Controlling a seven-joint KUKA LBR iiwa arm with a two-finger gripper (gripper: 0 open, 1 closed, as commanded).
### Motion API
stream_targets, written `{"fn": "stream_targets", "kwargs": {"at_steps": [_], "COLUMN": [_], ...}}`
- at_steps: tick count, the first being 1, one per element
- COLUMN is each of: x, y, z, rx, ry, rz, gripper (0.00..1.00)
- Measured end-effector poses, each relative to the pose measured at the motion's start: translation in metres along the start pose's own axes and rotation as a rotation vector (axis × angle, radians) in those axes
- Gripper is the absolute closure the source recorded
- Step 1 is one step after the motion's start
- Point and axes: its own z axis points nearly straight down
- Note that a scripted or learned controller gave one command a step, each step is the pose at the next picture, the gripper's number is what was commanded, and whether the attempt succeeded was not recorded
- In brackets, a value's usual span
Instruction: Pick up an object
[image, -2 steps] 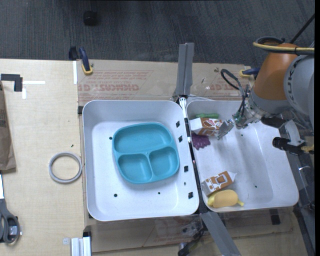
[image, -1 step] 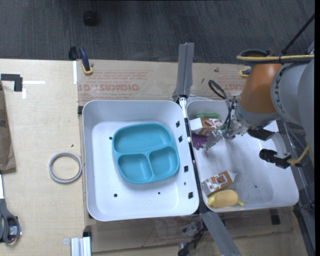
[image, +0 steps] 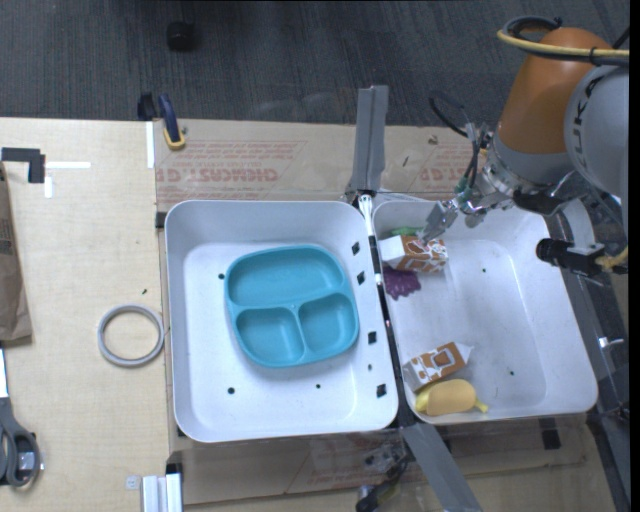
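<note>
Nearest us, a yellow lemon (image: 447, 398) and a small carton (image: 437, 363) lie at the right bin's (image: 520, 300) front-left corner. Farther back along its left wall, we see the gripper (image: 437, 226) just above another small carton (image: 420, 252) beside purple grapes (image: 402, 283); we cannot tell its state.

Claw (image: 437, 224) hovers above a small carton (image: 424, 254) in right bin (image: 540, 330).

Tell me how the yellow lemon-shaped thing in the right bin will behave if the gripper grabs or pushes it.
The yellow lemon-shaped thing looks rounded and smooth, so it may roll or slip from the fingers. It lies against the right bin wall beside a small carton, so a push would probably wedge it there. It is likely light, perhaps a plastic toy.
</note>
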Motion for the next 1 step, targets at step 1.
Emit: {"fn": "stream_targets", "kwargs": {"at_steps": [1], "x": [-0.0159], "y": [0.0160], "z": [0.0734], "rx": [-0.022], "ry": [-0.009], "rz": [0.001], "gripper": [0.00]}}
